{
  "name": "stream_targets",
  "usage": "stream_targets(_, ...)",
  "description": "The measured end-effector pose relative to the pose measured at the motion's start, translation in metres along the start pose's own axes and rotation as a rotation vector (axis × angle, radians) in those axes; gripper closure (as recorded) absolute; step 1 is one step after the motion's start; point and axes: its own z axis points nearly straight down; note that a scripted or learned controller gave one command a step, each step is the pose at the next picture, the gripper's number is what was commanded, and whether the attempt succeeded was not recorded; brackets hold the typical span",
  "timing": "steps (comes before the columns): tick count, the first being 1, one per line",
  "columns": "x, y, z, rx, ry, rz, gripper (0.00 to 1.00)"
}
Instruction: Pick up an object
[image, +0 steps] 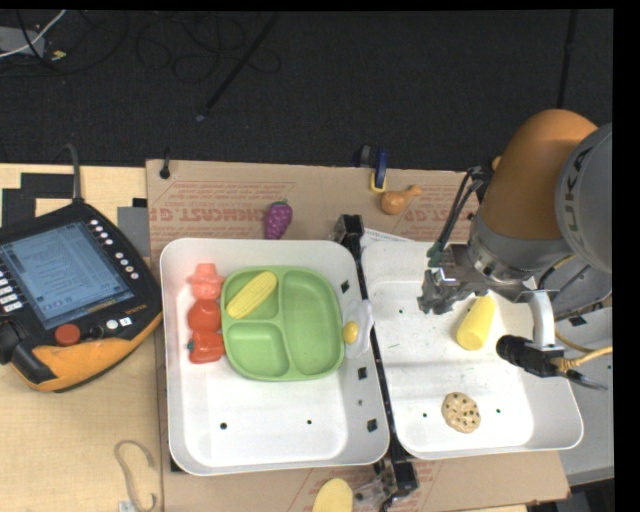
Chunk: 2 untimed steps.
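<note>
My tool hangs low over the right bin, near that bin's far left part, and from this slant I cannot tell how it is set or whether it has anything. Just to its right, toward the bin's middle, a yellow block lies tilted on the white floor, close beside my tool but apart from it as far as I can see. Nearer the bin's front edge rests a round cookie with dark chips, well apart from the block.

The left bin carries a green divided plate in its far half. A yellow corn cob lies slantwise in the plate's far left compartment. Touching the plate's left rim stands a red and pink toy figure, against the bin's left wall. A small yellow piece sits at the plate's right rim, by the wall between the two bins.

On the cardboard behind the bins lie a purple grape bunch and, further right, an orange pear-like toy. A yellow rounded thing sits at the worktop's front edge, below the gap between the bins. At the worktop's left edge rests my control pendant, screen lit.
</note>
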Motion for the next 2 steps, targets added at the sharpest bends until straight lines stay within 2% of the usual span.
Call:
stream_targets(1,-0.0131,0.0010,0.0002,-0.002,-0.001,0.001,1.00)
stream_targets(2,-0.0114,-0.0007,0.0040,-0.001,0.000,0.000,1.00)
